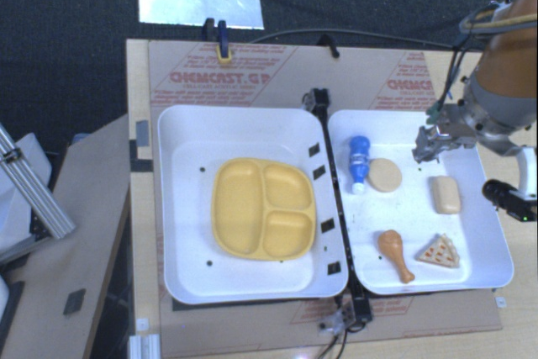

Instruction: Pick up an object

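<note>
Nearest the camera, a pizza slice [440, 252] and drumstick [395, 254] lie in the right bin [496, 265]. Crowding could spoil a grab, nudging neighbours aside. The gripper [426, 145] hovers just above-right of the round biscuit [385, 175], beside the blue bottle [360, 162]; whether it is parted cannot be told.

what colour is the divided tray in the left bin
Yellow; the divided tray shows plainly in the camera view.
</note>
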`<state>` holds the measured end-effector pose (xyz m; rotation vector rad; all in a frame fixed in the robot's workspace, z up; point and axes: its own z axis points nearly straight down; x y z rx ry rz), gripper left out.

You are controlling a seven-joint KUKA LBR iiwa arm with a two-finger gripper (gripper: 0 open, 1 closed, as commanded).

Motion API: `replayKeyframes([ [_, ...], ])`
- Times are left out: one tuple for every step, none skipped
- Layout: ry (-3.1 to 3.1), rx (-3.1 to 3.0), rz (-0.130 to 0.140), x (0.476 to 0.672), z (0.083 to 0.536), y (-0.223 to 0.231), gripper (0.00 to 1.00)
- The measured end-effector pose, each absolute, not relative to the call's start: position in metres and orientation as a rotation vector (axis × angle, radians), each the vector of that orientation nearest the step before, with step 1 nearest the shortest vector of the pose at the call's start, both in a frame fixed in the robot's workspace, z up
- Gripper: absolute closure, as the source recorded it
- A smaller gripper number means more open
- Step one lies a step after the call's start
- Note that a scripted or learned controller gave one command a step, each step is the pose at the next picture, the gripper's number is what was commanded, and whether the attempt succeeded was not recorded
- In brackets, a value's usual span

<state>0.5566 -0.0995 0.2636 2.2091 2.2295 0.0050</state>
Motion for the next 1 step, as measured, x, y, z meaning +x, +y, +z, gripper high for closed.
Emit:
replayKeyframes([
  [2.233, 2.211, 0.004, 0.5638, 0.2487, -0.0403, 1.00],
])
